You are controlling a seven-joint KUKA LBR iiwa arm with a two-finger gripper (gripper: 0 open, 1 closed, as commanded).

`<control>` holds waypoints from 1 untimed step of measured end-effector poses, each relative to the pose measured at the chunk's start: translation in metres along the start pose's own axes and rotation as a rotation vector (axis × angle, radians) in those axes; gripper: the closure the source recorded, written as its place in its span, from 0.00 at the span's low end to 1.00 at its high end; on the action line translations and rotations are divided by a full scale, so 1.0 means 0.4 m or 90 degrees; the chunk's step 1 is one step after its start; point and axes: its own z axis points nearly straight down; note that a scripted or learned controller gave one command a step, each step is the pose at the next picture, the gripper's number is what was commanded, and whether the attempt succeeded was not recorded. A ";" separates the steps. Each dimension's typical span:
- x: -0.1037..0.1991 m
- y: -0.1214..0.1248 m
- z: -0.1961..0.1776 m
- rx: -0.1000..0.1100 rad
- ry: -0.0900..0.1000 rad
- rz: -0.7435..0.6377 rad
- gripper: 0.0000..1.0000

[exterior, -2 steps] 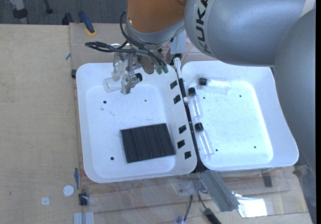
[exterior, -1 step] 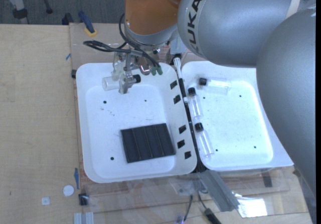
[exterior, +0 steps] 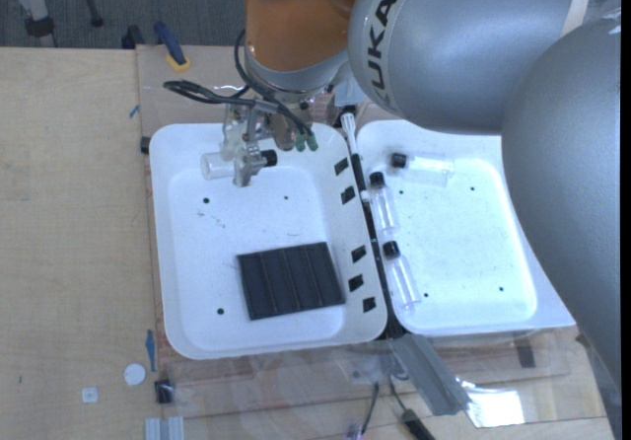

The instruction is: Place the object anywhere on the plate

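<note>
Jaws of the gripper (exterior: 243,162): I cannot tell if they clamp the clear vial (exterior: 216,166) at their tip, so it may fall short of the black ribbed plate (exterior: 291,280), well apart in the same left bin (exterior: 187,241).

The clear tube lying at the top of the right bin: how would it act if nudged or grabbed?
The clear tube looks round and lies on its side, so a push would probably roll it across the smooth floor of the right bin. Its see-through wall suggests it is light, perhaps slippery to pinch.
</note>
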 end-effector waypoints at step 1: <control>0.020 0.005 0.054 0.000 0.001 0.011 1.00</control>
